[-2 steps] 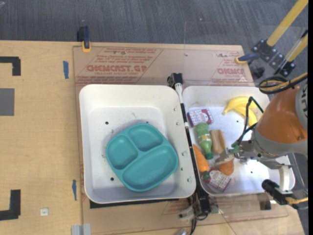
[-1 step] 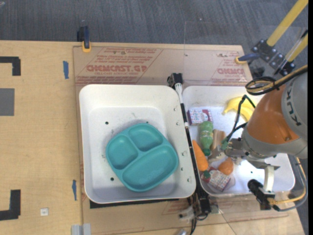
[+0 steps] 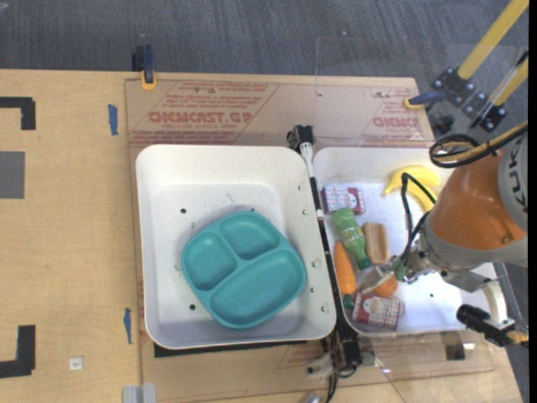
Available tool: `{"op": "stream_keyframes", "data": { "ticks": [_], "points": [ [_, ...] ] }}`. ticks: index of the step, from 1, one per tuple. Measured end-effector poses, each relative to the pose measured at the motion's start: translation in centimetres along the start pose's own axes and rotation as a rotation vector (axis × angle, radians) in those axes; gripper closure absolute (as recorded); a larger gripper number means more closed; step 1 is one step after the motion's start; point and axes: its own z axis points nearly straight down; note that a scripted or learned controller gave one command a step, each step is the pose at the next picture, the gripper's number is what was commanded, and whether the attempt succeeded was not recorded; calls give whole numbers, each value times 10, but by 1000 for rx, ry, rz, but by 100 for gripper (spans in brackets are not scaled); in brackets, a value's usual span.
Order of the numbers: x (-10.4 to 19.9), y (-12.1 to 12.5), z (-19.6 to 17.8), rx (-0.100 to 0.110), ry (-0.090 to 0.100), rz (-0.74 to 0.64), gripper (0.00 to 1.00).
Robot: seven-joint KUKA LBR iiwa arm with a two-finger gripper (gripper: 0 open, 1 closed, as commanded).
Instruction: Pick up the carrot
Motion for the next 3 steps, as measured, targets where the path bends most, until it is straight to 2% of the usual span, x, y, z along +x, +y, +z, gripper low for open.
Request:
{"op": "stream_keyframes", "data": {
  "ticks": [1,2,3],
  "points": [
    [-3,3,-11,-13,-14,3,100],
    [41,55,-95,2,6,249,100],
    [86,78,-67,-7,-18,403,100]
  ]
}}
